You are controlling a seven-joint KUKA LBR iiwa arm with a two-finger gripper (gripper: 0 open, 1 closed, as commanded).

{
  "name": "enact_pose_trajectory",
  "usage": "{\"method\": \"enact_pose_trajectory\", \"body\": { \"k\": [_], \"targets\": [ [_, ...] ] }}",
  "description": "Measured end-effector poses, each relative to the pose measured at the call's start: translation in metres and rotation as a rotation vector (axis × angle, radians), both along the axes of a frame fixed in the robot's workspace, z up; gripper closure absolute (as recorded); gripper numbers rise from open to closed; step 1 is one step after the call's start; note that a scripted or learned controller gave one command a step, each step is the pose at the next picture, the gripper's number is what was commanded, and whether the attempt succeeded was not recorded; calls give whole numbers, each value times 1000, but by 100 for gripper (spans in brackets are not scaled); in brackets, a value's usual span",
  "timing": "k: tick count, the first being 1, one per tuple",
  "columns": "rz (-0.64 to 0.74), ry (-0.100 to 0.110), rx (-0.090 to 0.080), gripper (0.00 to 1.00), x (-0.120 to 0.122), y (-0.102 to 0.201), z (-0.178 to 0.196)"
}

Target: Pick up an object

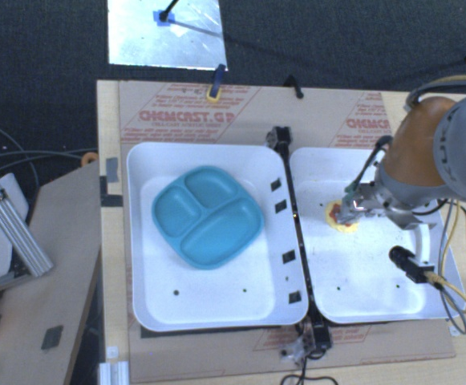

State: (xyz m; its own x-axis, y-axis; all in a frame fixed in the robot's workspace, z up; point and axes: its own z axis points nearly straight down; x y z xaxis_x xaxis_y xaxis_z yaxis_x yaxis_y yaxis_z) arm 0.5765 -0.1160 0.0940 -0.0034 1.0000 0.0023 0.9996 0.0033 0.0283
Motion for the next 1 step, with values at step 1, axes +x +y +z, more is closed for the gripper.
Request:
{"method": "enact_pose_trajectory", "body": {
  "k": [1],
  "targets": [
    [7, 23, 0, 100, -42, 83, 95]
  ]
}}
